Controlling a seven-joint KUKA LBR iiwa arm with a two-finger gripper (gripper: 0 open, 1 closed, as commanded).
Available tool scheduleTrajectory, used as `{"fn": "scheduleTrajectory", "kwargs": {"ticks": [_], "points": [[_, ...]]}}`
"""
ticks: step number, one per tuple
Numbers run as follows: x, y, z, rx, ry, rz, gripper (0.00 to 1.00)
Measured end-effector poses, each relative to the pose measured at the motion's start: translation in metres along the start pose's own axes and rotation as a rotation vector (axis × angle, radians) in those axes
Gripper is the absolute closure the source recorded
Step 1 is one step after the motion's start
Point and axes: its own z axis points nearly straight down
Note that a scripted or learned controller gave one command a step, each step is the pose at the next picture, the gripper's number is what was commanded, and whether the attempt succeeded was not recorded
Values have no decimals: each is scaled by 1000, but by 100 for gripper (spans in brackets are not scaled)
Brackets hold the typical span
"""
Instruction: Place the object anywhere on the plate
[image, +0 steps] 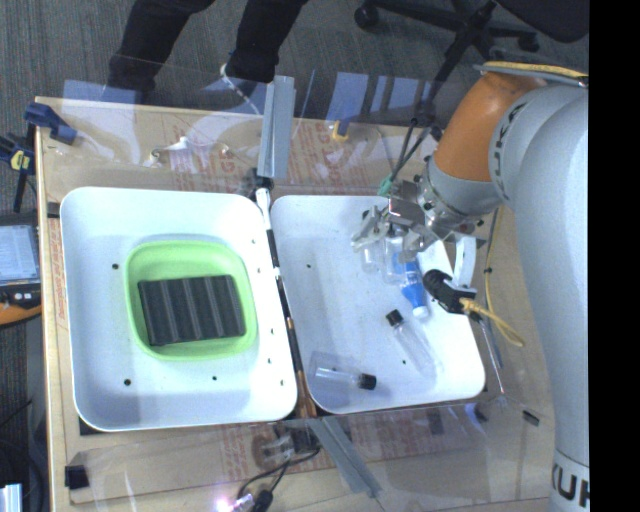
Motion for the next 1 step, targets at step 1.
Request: {"fn": "scheduleTrajectory", "kwargs": {"ticks": [1], "points": [[0,0,0,0,0,0,0]]}}
